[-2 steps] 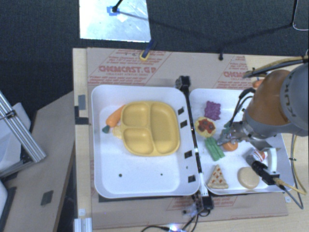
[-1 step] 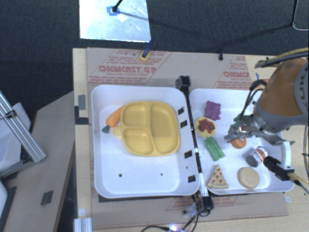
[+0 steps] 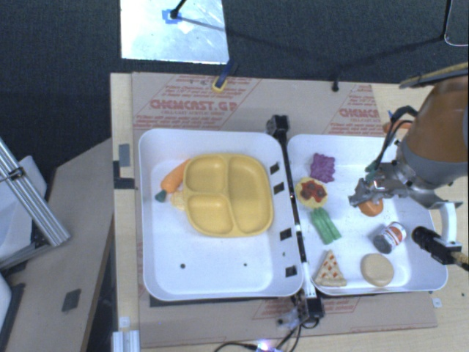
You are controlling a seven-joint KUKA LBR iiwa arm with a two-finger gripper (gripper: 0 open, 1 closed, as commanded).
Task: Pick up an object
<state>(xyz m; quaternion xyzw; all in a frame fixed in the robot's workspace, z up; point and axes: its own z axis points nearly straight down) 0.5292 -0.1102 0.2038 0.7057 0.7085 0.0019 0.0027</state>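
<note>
The right bin (image 3: 352,144) holds several toy foods: a purple grape bunch (image 3: 322,166), a round tart with red filling (image 3: 312,192), a green piece (image 3: 327,226), a pizza slice (image 3: 330,269), a tan cookie (image 3: 377,269), a small can (image 3: 390,236) and an orange piece (image 3: 371,207). My gripper (image 3: 368,194) hangs at the bin's right side, directly over the orange piece and partly hiding it. Nothing shows as lifted.
The left bin (image 3: 157,196) carries a yellow divided plate (image 3: 223,194) with a carrot (image 3: 172,177) at its left edge. A black divider (image 3: 287,196) separates the bins. The arm's grey and orange body (image 3: 440,141) covers the right bin's far right corner.
</note>
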